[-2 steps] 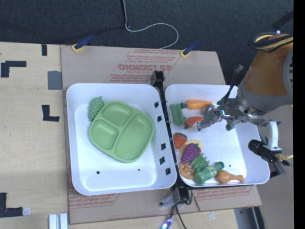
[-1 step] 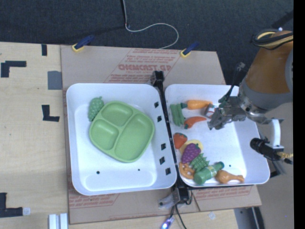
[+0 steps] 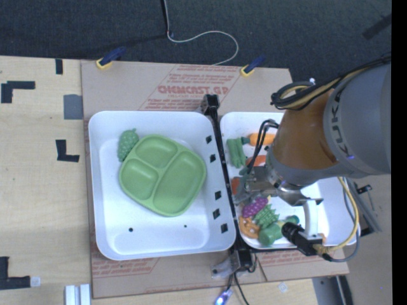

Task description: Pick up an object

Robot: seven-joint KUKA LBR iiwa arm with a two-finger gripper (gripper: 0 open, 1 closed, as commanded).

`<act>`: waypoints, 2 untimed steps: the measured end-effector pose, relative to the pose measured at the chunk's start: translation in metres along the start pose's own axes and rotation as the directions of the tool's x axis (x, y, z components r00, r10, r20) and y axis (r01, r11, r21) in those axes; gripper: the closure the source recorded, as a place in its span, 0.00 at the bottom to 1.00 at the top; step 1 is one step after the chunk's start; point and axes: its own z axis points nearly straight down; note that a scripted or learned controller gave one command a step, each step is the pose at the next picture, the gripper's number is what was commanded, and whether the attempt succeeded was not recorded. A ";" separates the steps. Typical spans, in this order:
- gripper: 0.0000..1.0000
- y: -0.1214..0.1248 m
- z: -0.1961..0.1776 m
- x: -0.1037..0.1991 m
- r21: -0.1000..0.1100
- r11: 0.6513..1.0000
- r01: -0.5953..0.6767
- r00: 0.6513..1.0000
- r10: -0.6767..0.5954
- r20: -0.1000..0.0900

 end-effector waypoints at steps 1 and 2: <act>1.00 0.014 -0.179 0.084 -0.030 1.000 0.004 1.000 -0.004 0.000; 1.00 0.000 -0.032 0.039 0.004 1.000 -0.014 1.000 0.014 0.008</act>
